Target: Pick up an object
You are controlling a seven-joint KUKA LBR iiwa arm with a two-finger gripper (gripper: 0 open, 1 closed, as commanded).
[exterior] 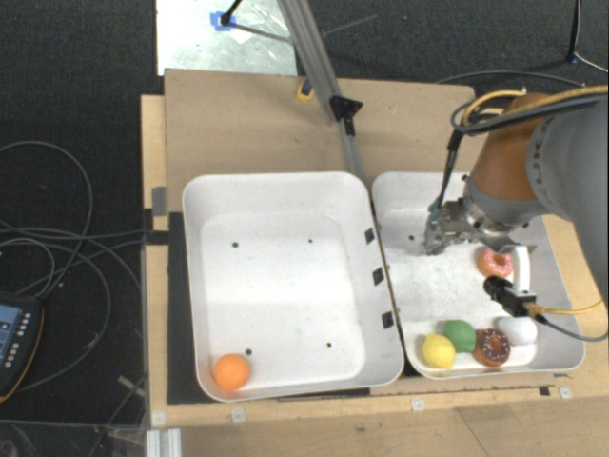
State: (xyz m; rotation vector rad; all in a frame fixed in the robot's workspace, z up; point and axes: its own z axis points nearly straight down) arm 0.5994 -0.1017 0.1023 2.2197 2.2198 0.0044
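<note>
Overhead slanted view of a bench [285, 122] carrying two white bins. The arm [561, 160] enters from the right, its orange band [502, 165] above the wrist, and its gripper [435, 239] hangs low over the upper left part of the right bin [404, 193]. Whether the gripper is released or clenched cannot be told; nothing can be seen in its grasp. The bin floor beneath the gripper is bare. A pink donut [495, 262] lies to the gripper's right, apart from it and partly hidden by the wrist. Along the near wall of the same bin lie a yellow ball [438, 350], a green ball [460, 333], a chocolate donut [492, 347] and a white object [519, 330], all well apart from the gripper. An orange ball [230, 371] rests in the near left corner of the left bin [276, 193].
</note>
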